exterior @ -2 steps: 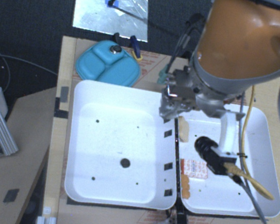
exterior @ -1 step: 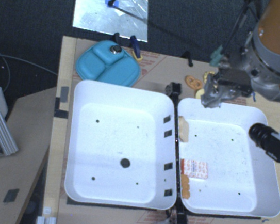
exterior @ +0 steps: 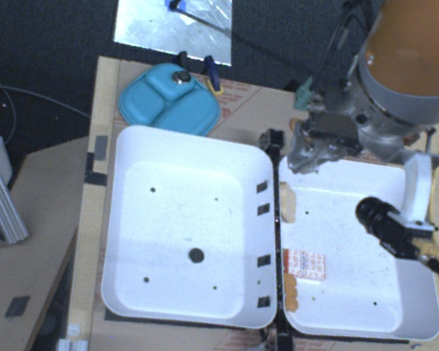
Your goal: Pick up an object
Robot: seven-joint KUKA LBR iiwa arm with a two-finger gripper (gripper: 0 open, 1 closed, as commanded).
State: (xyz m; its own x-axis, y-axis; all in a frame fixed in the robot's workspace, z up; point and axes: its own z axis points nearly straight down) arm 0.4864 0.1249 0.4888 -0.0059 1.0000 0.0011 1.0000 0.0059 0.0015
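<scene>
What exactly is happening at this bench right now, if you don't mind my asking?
A grey and orange robot arm reaches in over the far edge of the right bin, with its hand low near that bin's far left corner. A red and white packet, a tan piece and a small orange piece lie along the bin's left side. Nothing visible has been lifted yet. A blue lidded container sits behind the left bin.

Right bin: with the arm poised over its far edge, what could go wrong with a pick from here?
1. The red-and-white packet lies flat on the right bin floor, so fingers may slide over it.
2. The pale object and the orange pieces hug the divider wall; the gripper could strike the wall.
3. The black cylinder on the arm's white bracket hangs low over the bin.
</scene>
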